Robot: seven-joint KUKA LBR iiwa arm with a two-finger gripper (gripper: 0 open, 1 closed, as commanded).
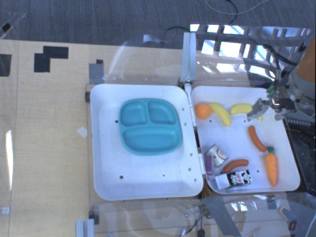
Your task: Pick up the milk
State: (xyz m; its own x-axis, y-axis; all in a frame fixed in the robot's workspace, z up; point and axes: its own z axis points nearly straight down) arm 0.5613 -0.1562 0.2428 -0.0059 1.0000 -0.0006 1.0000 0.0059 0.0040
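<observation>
Milk carton (237, 178): where does it lie now, and how far are we with the task?

Me: I go from the biggest thing to the smallest. The left bin (98, 147) bears a blue divided plate (149, 126) and has no part in this job. The right bin (232, 137) has all the toy food. The arm (302, 90) reaches in over the far right corner of this bin, and the gripper (264, 107) hangs there, just beside the far banana (241, 108). I cannot tell whether the gripper is open or closed. I see nothing held in it.

Colleague: And the milk itself?

Me: It is the small carton with black and white cow patches. It lies on its side against the near wall of the right bin, a little left of the middle. A sausage (236, 165) lies just behind it, very close or touching; I cannot say which. A small pink and white carton (216, 157) is near, by the left wall. The carrot (271, 168) is to its right, a bit apart.

Colleague: So nothing is done?

Me: In my judgement, the pick is not yet begun. The gripper is well apart from the milk, at the opposite side of the bin. What is left is everything: to cross the bin, to come down, to close and to lift. The near wall and the sausage leave little room, so I expect a difficult grasp.
</observation>
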